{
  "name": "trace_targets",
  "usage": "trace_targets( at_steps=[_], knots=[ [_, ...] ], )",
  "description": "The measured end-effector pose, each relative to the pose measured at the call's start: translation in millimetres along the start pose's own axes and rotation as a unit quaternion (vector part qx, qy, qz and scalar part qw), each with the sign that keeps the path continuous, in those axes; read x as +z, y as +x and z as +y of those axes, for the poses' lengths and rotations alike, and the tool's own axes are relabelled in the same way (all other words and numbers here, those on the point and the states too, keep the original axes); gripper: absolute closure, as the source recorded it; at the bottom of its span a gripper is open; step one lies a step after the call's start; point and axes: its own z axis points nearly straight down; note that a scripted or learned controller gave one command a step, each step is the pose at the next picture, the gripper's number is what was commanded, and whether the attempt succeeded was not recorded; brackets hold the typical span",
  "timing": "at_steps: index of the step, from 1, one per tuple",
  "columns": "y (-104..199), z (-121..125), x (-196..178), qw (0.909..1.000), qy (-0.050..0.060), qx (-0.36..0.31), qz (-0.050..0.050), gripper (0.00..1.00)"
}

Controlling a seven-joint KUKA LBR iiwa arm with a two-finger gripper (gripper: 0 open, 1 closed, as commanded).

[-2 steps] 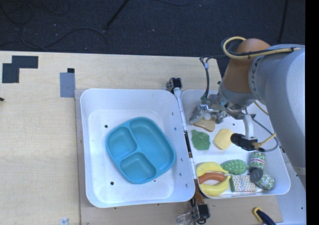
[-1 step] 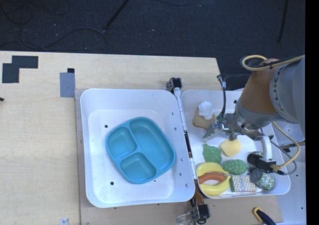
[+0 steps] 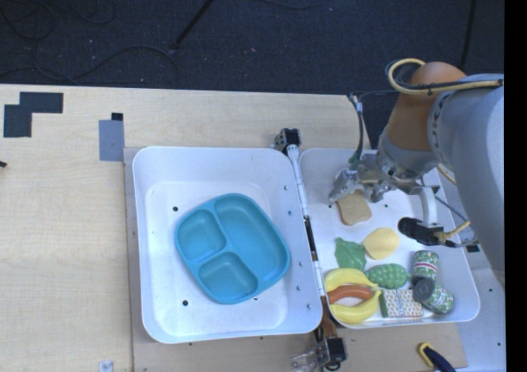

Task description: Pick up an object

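Note:
My gripper (image 3: pixel 359 189) hangs over the far left part of the right bin (image 3: pixel 469 300), its fingers spread open. Just below and in front of the fingertips lies a tan slice of toast (image 3: pixel 355 211) on the bin floor, not held between the fingers. Nearer the front lie a pale yellow lemon (image 3: pixel 380 242), a green leaf (image 3: pixel 350 253) and a knobbly green pickle (image 3: pixel 387 275).
A yellow banana (image 3: pixel 354 310) with a red sausage (image 3: pixel 350 290) on it, a patterned box (image 3: pixel 401 303) and a green can (image 3: pixel 426 263) crowd the front of the right bin. The left bin (image 3: pixel 152 197) holds a blue divided plate (image 3: pixel 230 247).

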Motion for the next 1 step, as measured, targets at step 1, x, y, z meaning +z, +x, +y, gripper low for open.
trace_targets(
  at_steps=[1],
  knots=[
    [-16.0,-157.2,-11.7,1.0000,0.002,0.002,0.001,0.00]
  ],
)
